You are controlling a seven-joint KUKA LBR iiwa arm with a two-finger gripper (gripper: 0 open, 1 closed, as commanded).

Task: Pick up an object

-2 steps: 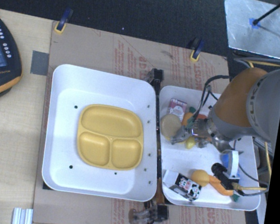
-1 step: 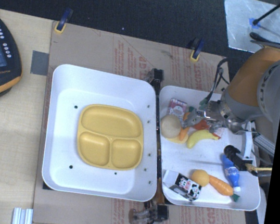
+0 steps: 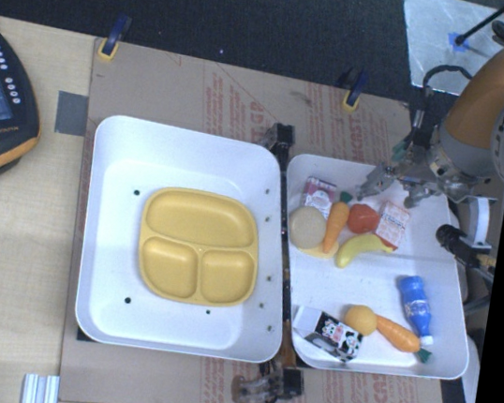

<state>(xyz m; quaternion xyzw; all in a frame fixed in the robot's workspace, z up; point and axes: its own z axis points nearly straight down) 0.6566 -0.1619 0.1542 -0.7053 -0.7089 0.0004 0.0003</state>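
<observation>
The approach step is judged to be in hand. The hand (image 3: 397, 181) is seen spread wide, with nothing between its fingers, over the far edge of the right bin (image 3: 454, 275). A tomato (image 3: 363, 217) lies just below it, touching a carrot (image 3: 336, 224) and a banana (image 3: 362, 249). A descent onto one item, followed by closure, would be called for next.

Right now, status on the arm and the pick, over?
Gripper open, hovering over right bin's far edge, holding nothing. Tomato and packet just below the fingers. Items crowded together there.
</observation>
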